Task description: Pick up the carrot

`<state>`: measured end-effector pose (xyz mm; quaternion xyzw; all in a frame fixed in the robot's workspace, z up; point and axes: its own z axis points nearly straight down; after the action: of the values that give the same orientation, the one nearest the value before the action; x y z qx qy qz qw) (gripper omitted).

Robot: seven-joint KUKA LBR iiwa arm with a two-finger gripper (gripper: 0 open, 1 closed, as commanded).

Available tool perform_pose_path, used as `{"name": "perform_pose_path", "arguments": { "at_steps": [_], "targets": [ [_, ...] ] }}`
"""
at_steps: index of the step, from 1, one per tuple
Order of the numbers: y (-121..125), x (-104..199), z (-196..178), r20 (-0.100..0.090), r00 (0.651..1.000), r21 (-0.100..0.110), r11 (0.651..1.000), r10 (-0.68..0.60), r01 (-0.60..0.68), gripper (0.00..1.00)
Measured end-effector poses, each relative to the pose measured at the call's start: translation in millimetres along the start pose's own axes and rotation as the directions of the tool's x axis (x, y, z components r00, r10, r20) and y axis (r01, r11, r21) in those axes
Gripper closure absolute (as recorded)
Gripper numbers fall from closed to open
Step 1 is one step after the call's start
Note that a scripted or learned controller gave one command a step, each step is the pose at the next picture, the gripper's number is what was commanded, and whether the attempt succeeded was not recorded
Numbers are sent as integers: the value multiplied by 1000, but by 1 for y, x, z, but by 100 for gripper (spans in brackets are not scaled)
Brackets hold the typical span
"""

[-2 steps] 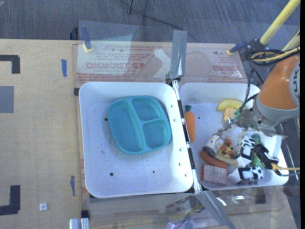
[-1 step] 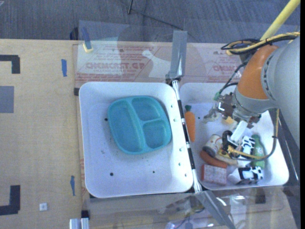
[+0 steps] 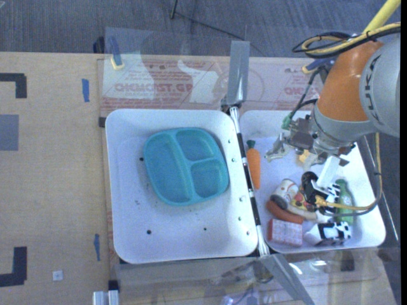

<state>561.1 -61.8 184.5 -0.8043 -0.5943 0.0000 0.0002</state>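
The counter (image 3: 51,170) is a flat tan surface with a matte, board-like look, and it carries two shallow white bins side by side. The left bin (image 3: 184,230) is a smooth, glossy plastic tray with rounded corners and a few dark specks on its floor. The right bin (image 3: 262,126) is narrower in view and has the same white plastic. The arm (image 3: 356,88) reaches in over the right bin, a rounded grey shell with a glossy orange band. In the left bin lies a teal plate (image 3: 186,167), a soft-cornered plastic dish divided into three compartments. The end effector (image 3: 280,147) is a pale metallic piece hanging over the far part of the right bin; whether it is apart or together cannot be told. The carrot (image 3: 254,168) is a smooth orange taper with a small green top, lying along the left wall of the right bin, just left of the end effector and not touching it. Nearer the front of that bin sit a red sausage (image 3: 284,210), a flat pinkish box (image 3: 286,232) and a black-and-white toy (image 3: 334,229)
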Motion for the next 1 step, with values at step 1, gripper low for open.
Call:
{"name": "perform_pose_path", "arguments": {
  "at_steps": [1],
  "targets": [
    [17,-88,16,1,1000,1,1000,5,-5,0]
  ]
}}
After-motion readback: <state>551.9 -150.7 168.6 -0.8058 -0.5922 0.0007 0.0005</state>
